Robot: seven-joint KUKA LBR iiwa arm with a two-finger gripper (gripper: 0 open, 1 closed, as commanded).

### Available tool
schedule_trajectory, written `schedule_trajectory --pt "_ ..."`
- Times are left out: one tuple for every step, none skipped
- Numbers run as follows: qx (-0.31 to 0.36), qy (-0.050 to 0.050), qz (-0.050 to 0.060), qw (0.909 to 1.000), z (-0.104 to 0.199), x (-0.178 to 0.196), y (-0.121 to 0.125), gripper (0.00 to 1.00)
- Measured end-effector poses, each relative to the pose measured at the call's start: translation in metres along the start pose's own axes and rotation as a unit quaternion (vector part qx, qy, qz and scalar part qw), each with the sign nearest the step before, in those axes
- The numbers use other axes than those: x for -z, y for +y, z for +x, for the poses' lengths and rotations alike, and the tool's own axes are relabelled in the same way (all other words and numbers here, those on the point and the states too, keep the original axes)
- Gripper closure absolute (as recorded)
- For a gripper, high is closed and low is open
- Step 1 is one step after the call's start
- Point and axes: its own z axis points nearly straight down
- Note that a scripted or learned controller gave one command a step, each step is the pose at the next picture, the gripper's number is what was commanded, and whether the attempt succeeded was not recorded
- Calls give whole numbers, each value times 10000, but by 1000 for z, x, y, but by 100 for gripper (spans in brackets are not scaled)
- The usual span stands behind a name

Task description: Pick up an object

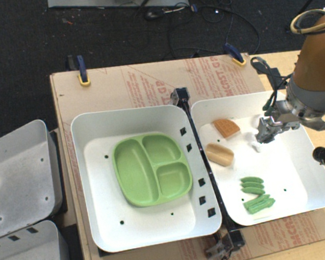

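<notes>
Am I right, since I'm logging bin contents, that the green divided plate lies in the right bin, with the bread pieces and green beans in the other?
Not quite. The camera view shows the plate in the left bin. The bread pieces and green beans lie in the right bin.

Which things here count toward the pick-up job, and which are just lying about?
Job:
- robot hand over the right white bin
- tan bread-roll-shaped toy
- orange-brown waffle-like slice
- green pea-pod toys

Lying about:
- green divided plastic plate in the left white bin
- yellow clamps
</notes>
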Motion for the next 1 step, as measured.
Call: schedule_trajectory --pt "28 12 12 10000 53 -9 24 100"
